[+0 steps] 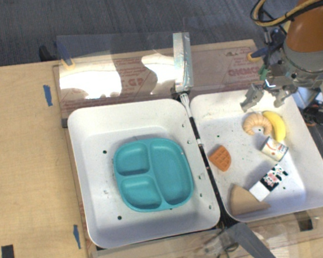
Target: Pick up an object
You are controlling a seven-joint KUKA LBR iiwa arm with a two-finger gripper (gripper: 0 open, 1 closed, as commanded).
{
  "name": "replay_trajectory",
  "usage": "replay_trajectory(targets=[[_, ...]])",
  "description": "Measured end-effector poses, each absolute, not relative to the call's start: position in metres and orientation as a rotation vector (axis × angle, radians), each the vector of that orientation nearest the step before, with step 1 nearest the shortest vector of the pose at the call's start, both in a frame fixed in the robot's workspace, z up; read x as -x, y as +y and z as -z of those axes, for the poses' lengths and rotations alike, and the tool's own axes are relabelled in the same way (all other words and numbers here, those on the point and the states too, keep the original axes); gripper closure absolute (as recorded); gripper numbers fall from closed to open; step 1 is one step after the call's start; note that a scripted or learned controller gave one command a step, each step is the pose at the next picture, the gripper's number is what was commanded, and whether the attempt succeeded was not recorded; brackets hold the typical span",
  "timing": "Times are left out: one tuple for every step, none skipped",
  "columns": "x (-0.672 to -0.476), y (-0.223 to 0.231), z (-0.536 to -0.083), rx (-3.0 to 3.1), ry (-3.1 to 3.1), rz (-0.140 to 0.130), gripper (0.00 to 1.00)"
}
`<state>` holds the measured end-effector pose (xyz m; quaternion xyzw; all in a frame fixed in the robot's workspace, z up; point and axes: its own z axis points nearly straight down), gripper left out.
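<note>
Claw point(265, 95) at upper right of frame, fingers spread wide, nothing between them, poised above right bin point(320, 190). Croissant point(255, 122) and banana point(276, 124) just below claw. Nothing lifted yet; descent, grasp, lift remain.

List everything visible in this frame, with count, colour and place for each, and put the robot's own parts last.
bins: 2, white, side by side on the bench
divided plate: 1, teal, left bin
croissant: 1, tan, right bin, upper part
banana: 1, yellow, touching the croissant's right side
small can: 1, white, below the banana
cookie: 1, orange-brown, right bin's left part
brown wedge: 1, right bin's near edge
carton: 1, white with black, beside the wedge
gripper: 1, grey, open, above the croissant
</note>
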<state>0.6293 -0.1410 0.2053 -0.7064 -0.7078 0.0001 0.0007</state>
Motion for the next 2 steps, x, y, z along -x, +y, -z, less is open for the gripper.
replay_trajectory(targets=[[-0.634, -0.216, -0.13, 2.4, -2.014, 0.007, 0.0], [-0.649, -0.204, -0.097, 2.381, -2.055, 0.028, 0.0]])
